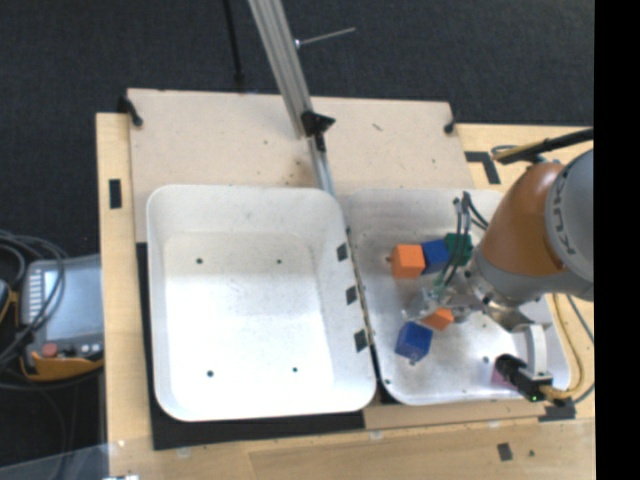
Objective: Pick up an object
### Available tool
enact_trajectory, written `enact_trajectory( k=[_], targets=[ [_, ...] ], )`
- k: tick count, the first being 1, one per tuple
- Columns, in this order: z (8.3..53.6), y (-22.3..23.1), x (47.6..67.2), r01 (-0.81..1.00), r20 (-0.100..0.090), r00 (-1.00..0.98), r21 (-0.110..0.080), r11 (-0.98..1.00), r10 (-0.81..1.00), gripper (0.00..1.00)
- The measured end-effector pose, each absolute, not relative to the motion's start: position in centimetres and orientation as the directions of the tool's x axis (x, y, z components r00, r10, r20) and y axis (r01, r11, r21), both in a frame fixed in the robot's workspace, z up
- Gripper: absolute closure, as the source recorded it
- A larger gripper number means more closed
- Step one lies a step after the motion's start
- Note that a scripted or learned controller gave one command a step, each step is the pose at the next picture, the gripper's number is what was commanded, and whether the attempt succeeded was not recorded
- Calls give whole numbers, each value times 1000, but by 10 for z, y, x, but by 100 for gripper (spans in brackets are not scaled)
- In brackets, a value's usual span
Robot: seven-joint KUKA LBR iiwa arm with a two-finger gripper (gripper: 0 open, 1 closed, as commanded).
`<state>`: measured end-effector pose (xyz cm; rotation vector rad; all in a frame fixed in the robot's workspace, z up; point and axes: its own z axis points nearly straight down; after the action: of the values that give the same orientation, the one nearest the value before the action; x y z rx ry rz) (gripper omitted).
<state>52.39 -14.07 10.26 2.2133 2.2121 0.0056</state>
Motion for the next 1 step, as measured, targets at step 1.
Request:
enact_trajectory(
  k=[1],
  targets=[
    [112, -140, 522, 1000, -1, 8, 8, -8, 1000, 100]
  ],
)
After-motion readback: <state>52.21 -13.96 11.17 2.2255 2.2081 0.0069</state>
